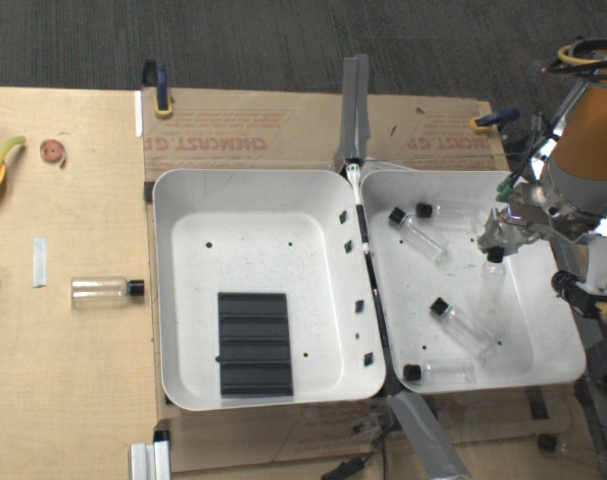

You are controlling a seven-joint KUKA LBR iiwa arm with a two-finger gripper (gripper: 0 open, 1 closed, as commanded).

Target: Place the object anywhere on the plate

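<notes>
**Hand low in the right bin, vial at its tip, plate bare**

The hand (496,240) hangs over the right bin (543,368), near its far right side, and a clear vial with a black cap (494,273) sits right under its tip, cap up against it, body trailing toward me. From where I stand I cannot tell whether that vial is gripped or merely lying beneath, and how the hand is set is hidden by the wrist above it.

Several more vials lie loose in the same bin: one near the divider at the far side (415,230), one in the middle (461,326), one by the near rim (435,372). Another rests on the tabletop (73,388) left of the bins (107,289).

The dark ribbed plate (253,344) lies in the left bin (183,208), toward its near edge, with nothing on it. So I judge the job barely begun: at best a vial is being picked, and the carry across the divider and the setting down remain.
</notes>
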